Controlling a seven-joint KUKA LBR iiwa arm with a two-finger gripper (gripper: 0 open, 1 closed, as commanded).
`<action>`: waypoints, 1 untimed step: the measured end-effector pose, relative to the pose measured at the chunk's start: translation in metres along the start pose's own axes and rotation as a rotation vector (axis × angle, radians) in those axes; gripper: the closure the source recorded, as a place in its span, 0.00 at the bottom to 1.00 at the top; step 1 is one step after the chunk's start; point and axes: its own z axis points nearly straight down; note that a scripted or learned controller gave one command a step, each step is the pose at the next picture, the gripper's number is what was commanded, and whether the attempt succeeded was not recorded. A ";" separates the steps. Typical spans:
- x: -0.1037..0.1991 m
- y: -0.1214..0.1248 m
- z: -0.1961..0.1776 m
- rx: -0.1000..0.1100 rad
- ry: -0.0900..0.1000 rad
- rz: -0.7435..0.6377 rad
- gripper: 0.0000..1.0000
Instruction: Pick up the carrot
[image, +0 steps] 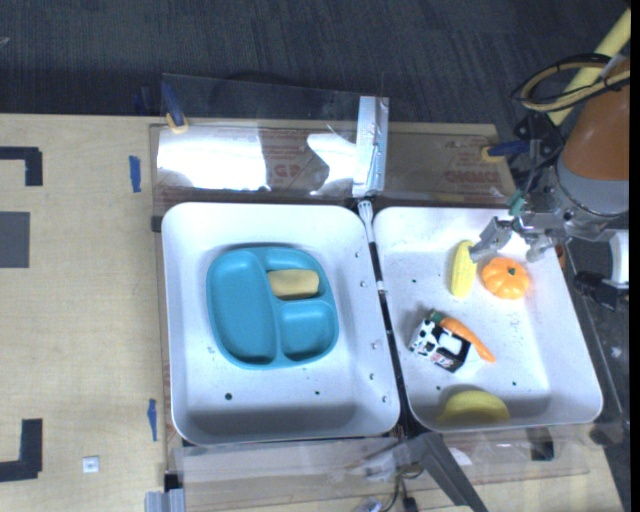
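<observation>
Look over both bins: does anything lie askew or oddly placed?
Nothing is spilled or damaged. One oddity: the carrot lies slanted across the black-and-white toy in the right bin, touching it, not flat on the floor.

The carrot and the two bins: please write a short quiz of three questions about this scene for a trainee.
1. True or false: the carrot lies in the right bin.
2. What touches the carrot? A) black-and-white toy B) corn C) pumpkin
3. What holds the yellow food in the left bin?

Key: 1 true; 2 A; 3 the blue divided plate.
</observation>
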 end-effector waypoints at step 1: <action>0.014 -0.067 0.074 -0.003 0.000 -0.117 0.00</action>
